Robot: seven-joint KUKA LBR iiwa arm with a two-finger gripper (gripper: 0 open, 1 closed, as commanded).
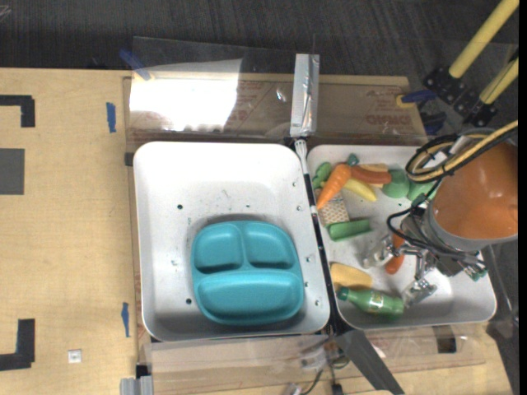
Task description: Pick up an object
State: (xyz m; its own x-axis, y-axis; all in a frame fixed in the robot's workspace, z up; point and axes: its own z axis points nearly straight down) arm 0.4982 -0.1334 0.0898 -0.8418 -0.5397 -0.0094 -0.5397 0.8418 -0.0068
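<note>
From my seat I see the teal divided tray (245,271) lying alone in the left bin (156,179). In the right bin (478,307), toy food is scattered: an orange carrot (332,183) and yellow piece (360,190) toward the back, a green bottle (375,302) at the front. The gripper (401,263) hangs low over this bin, just right of the loose pieces and above the bottle. Cables and the orange wrist band (478,196) cover much of it, so I cannot tell its opening or whether it holds anything
</note>
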